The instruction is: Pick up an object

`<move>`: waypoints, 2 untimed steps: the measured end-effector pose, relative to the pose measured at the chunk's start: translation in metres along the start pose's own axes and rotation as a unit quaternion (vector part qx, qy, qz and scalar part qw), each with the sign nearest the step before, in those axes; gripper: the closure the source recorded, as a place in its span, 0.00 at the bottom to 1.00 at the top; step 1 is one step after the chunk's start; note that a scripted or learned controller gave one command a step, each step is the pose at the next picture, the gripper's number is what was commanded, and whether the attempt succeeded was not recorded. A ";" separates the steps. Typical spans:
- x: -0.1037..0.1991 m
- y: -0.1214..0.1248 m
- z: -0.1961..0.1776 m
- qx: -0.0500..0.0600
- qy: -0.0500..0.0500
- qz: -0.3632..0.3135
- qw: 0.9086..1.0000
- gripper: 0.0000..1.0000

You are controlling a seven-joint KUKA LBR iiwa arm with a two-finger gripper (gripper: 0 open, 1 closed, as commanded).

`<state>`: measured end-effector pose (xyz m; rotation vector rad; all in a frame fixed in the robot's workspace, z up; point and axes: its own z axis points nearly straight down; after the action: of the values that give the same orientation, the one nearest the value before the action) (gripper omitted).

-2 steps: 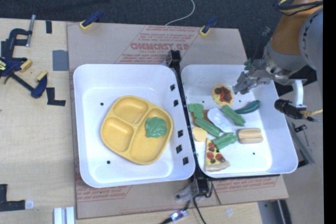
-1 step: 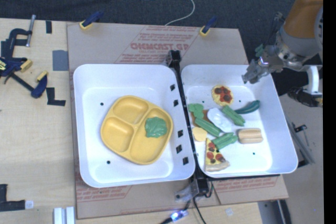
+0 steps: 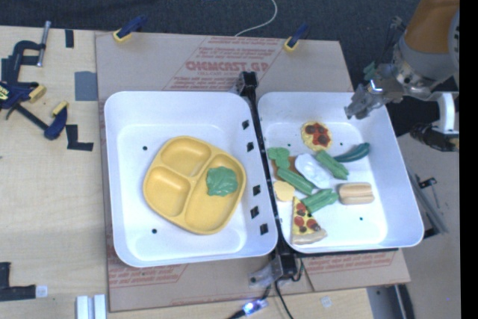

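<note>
The gripper (image 3: 357, 107) hangs above the far right corner of the right bin (image 3: 396, 183), holding nothing; finger spacing cannot be determined. Nearest object: a small pizza round (image 3: 316, 134), just inside that corner. Beside it lies a dark green pod (image 3: 353, 153), then a heap of green pieces, a bun (image 3: 355, 193) and a pizza slice (image 3: 305, 223). These appear to be light, rigid, smooth plastic toys. Recommended hold: the bun, across its short axis, since it lies apart from the heap.
</note>
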<state>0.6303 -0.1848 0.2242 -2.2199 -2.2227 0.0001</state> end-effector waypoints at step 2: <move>0.083 -0.060 -0.001 0.001 0.000 -0.001 1.000 1.00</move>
<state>0.5698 -0.1017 0.2251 -2.2162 -2.2232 0.0021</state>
